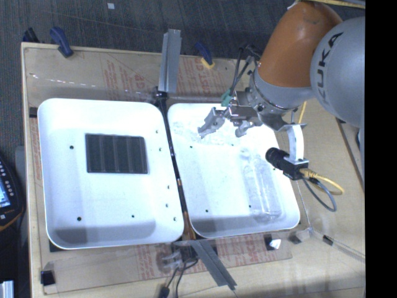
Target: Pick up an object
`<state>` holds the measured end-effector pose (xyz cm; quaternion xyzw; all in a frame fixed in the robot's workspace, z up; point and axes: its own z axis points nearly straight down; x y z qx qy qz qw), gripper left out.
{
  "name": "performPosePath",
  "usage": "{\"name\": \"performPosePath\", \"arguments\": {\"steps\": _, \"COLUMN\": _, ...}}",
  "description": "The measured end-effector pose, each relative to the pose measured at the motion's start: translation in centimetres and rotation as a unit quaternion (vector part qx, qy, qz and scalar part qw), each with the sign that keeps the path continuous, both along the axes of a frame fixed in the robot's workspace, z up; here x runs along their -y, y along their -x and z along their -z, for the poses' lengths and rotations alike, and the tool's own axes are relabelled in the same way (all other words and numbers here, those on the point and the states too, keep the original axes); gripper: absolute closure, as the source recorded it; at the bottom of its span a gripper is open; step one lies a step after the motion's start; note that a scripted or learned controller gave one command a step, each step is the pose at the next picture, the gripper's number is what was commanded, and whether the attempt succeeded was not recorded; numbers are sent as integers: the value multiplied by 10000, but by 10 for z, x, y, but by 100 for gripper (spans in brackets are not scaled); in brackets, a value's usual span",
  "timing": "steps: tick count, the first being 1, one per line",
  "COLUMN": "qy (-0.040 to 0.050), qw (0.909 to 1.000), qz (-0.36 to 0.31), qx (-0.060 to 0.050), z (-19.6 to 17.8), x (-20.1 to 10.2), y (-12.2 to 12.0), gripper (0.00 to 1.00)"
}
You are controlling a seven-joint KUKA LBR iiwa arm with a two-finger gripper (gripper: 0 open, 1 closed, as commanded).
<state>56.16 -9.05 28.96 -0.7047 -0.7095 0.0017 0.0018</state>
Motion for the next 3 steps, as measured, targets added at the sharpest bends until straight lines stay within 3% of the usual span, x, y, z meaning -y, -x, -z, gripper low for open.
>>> {"name": "performPosePath", "arguments": {"steps": 1, "qy": 3, "qw": 9961, "qz": 883, "qx": -2, "z": 132, "x": 47, "y": 36, "gripper": 0}}
{"name": "performPosePath", "arguments": {"steps": 2, "qy": 13, "qw": 9669, "qz": 2551, "qx": 14, "z": 65, "x": 111, "y": 14, "gripper": 0}}
{"name": "performPosePath", "arguments": {"steps": 3, "qy": -2, "qw": 9952, "qz": 979, "qx": 10, "z": 27, "x": 111, "y": 45, "gripper": 0}}
